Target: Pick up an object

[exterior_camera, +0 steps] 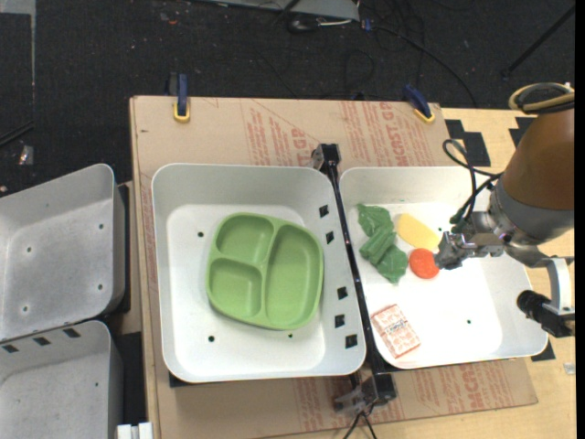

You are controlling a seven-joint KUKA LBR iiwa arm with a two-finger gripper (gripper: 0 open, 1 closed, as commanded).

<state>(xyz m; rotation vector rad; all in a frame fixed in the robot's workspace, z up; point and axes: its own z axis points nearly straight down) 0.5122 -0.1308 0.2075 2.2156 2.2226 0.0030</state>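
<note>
The right bin [475, 337] holds a crumpled green cloth-like object [381, 238], a yellow block [417, 230], an orange-red ball [422, 262] and a small red-and-white packet [396, 328]. My gripper [451, 252] is low over the right bin, just right of the ball and below the yellow block's right end. The arm comes in from the right with its orange band above the wrist. Nothing is visibly between the gripper's tips.
The left bin [183, 337] holds a green divided plate [266, 271]. A black divider with clamps [343, 273] runs between the bins. Cardboard [274, 126] lies under both bins, and white panels [55, 245] lie at the far left.
</note>
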